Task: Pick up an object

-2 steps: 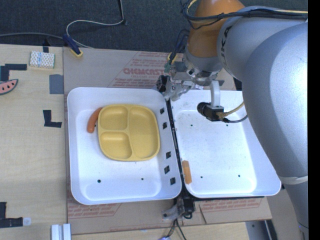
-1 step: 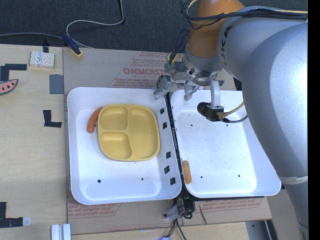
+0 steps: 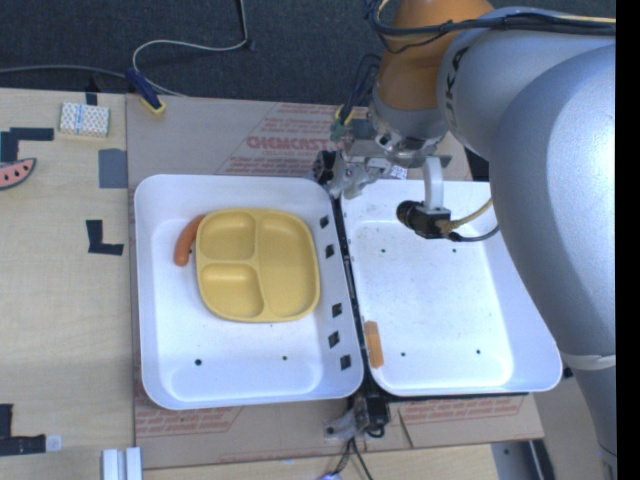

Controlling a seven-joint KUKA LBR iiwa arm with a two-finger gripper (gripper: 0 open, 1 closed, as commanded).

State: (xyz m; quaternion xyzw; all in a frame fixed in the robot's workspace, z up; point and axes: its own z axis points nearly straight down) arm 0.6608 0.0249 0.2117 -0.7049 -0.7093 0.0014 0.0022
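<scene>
Gripper poised over bins' divider

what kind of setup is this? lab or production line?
Likely a robotics lab test bench: taped cardboard under two white bins, loose cables, and toy-like props, a yellow divided plate and an orange carrot piece.

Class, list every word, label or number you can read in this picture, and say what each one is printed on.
"CHEMCAST", red print on the brown sheet under the bins, behind the left bin; the letters are blurred, so this reading is not certain.
Smaller red lines beside and below it: too blurred to read.
Red print on the sheet's front edge, below both bins: too small to read.
</scene>
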